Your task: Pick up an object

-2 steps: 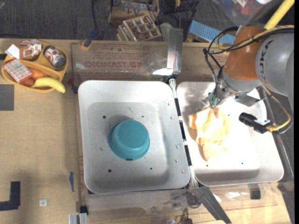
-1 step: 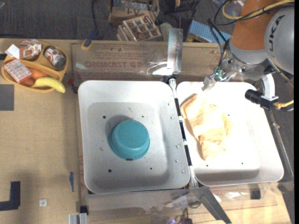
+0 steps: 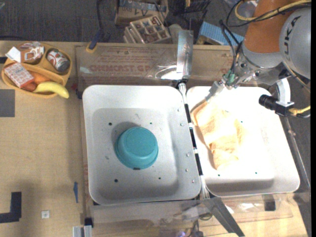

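Note:
A pale yellow cloth (image 3: 222, 135) lies crumpled in the left half of the right bin (image 3: 276, 177). Its upper corner is drawn up into a narrow strip that runs to my gripper (image 3: 215, 88). The gripper hangs over the bin's far left corner, below the grey arm with its orange band (image 3: 266, 11), and is shut on that corner of the cloth. A teal bowl (image 3: 137, 147) sits upside down in the middle of the left bin (image 3: 98, 107), well away from the gripper.
A yellow tray (image 3: 29, 75) holding a banana, cans and boxes rests on the bench at far left. A cardboard strip and a clear plastic piece (image 3: 183, 58) stand behind the bins. Black cabling (image 3: 276, 105) hangs at the right bin's far right edge.

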Available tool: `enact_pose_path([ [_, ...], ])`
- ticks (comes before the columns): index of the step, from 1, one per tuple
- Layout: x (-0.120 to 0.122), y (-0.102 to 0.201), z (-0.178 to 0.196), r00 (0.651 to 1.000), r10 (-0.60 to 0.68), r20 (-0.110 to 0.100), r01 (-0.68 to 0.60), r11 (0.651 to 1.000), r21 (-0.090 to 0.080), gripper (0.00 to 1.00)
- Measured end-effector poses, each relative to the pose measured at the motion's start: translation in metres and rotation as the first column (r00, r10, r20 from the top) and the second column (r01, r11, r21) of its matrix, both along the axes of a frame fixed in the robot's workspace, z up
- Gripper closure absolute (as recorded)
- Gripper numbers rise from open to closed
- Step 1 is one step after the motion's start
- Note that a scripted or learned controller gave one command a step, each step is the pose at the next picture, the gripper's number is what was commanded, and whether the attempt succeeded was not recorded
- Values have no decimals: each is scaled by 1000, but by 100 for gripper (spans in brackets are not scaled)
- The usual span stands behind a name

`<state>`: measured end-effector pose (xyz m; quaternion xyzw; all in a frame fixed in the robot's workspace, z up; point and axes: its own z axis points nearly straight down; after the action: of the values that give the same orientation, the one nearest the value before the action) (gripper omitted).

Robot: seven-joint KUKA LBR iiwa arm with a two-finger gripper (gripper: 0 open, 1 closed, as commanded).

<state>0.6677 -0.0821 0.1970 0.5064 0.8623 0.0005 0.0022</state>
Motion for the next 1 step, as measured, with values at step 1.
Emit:
enact_pose_path([
  [1, -8, -59, -92, 998, 61, -2, -61, 998, 0, 0],
])
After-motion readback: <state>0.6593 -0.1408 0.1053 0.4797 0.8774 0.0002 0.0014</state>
